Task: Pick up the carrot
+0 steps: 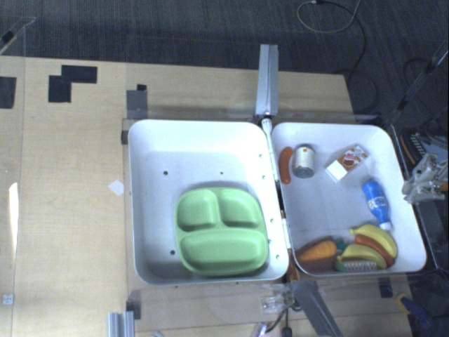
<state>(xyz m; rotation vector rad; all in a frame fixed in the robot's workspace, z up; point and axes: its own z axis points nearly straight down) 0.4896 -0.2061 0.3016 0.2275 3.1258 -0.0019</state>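
The orange carrot (pixel 317 250) lies in the right bin (pixel 319 209) at its near-left corner, with its green end pointing right toward the bananas (pixel 373 242). A grey metal gripper (pixel 423 180) sits just outside the right bin's right rim, well away from the carrot and up-right of it. Nothing is seen held in it.
The right bin also holds a red sausage (pixel 285 166), a silver can (pixel 304 161), a small white carton (pixel 349 161), a blue bottle (pixel 377 202) and a corn-like piece (pixel 358 264) beside the carrot. A green divided plate (pixel 221 230) rests in the left bin (pixel 161 160).
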